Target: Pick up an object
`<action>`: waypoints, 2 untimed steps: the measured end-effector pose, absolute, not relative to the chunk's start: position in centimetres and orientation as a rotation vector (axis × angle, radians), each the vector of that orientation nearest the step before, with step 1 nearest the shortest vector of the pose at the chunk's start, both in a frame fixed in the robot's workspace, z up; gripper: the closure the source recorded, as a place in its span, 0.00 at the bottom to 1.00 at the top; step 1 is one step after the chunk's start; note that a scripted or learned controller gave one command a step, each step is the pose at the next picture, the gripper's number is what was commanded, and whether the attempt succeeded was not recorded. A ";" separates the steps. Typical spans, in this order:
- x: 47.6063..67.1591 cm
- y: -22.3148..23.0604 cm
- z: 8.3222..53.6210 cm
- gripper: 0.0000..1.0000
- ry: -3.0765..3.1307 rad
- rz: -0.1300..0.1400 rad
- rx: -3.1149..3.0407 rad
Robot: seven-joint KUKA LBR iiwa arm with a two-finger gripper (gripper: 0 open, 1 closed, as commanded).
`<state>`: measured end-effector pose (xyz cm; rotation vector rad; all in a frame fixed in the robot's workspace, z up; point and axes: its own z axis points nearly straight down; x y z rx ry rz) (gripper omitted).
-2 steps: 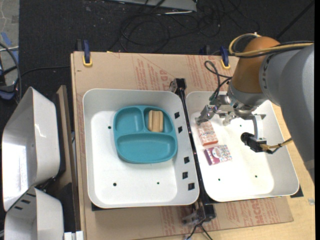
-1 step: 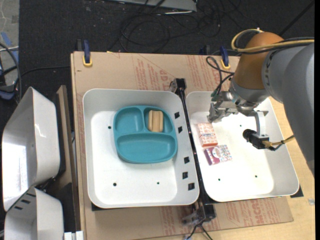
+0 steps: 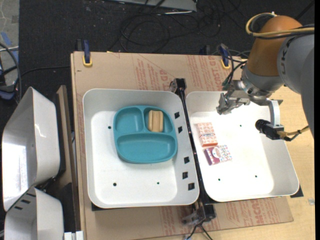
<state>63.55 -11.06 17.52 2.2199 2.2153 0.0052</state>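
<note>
- At the near edge of the bench (image 3: 165, 219), two shallow white bins are seen side by side, touching along their inner walls.
- In the right bin (image 3: 280, 181), two flat printed packets are found near the inner wall: a red-and-white packet (image 3: 205, 133), and just beside it, toward the near edge, a packet with a dark red patch (image 3: 218, 155).
- In the left bin (image 3: 95, 184), a teal divided tray (image 3: 145, 141) is placed around the middle; a tan wooden block (image 3: 156, 121) lies in its far right compartment.
- The gripper (image 3: 227, 103) is held over the far inner corner of the right bin, apart from both packets. Nothing is seen between its fingers; how wide they stand cannot be told.
</note>
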 end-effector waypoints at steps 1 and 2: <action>63.7 -11.1 22.9 1.00 2.220 0.006 2.214; 63.7 -11.1 20.5 1.00 2.223 -0.002 2.220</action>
